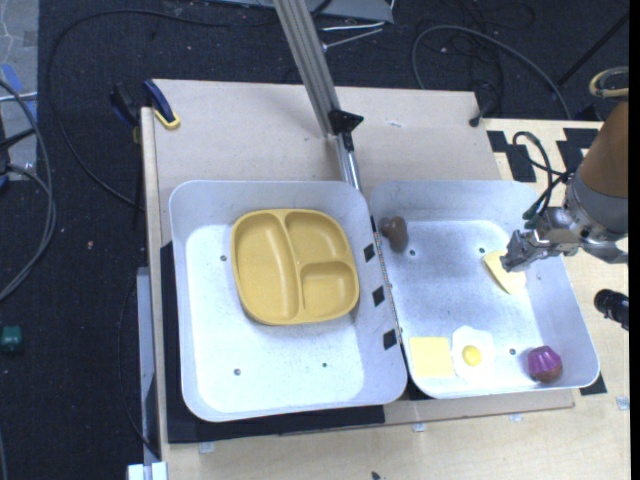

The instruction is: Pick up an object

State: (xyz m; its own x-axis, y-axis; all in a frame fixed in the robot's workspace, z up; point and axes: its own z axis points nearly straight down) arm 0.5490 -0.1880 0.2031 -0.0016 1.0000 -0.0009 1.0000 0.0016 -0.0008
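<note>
From above, the gripper [517, 259] sits in the right bin [570, 298], touching a pale yellow wedge [506, 274] lying flat near the far right wall. Whether its 2 fingers grip it, I cannot tell.

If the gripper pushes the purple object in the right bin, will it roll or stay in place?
The purple object looks rounded, so it would probably roll rather than slide. It lies close to the near right corner of the right bin, whose sloped wall would likely stop it or send it back. Its smooth, curved sides may slip from a two-finger grasp.
</note>
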